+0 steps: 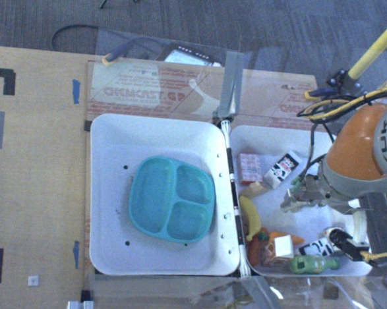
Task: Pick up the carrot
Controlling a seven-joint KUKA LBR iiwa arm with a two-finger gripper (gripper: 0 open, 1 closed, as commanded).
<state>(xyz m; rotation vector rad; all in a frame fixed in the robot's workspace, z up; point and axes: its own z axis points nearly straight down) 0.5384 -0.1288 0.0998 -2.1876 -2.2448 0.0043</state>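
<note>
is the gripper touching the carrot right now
Apart. The camera view shows the gripper over bare bin floor, with white bin visible between it and the carrot.

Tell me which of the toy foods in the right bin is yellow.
The banana, a curved yellow piece lying along the right bin's left wall. The green bottle-like piece and the orange and red items at the bottom edge are not yellow.

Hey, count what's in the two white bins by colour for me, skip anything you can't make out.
Teal: 1, divided plate
Yellow: 1, banana
Green: 1, bottle
Pink: 1, small box
Black-and-white: 2, cartons
Total: 6; the heaped front pieces are unclear.
</note>
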